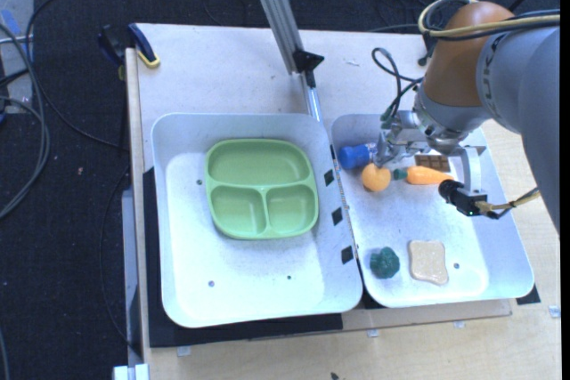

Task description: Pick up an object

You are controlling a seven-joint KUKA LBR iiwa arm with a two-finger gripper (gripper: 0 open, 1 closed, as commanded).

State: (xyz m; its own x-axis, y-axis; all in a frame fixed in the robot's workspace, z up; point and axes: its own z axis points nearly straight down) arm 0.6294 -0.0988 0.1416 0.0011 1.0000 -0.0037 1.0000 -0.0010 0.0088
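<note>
**Gripper low over the right bin, above the yellow ball**

The arm (499, 67) reaches in from the right, its orange band sitting above the wrist, and the gripper (389, 157) hangs at the far left part of the right bin (499, 276). Whether it is released or clenched cannot be told from this angle; nothing can be seen clamped in it.

Taking the right bin as the landmark: a yellow ball (376, 179) lies in its far left part, directly below the gripper and possibly touching it. A blue object (353, 157) sits just beside the ball, toward the bin's left wall. An orange carrot-shaped piece (427, 176) lies just right of the ball, with a brown block (434, 162) right behind it. At the near side of the bin rest a dark green lump (385, 262) and, just to its right, a tan slice shaped like bread (428, 262).

The left bin (178, 280) adjoins the right bin's left wall and holds a green divided plate (262, 188) with three compartments. Both bins rest on the table (214, 58).
</note>
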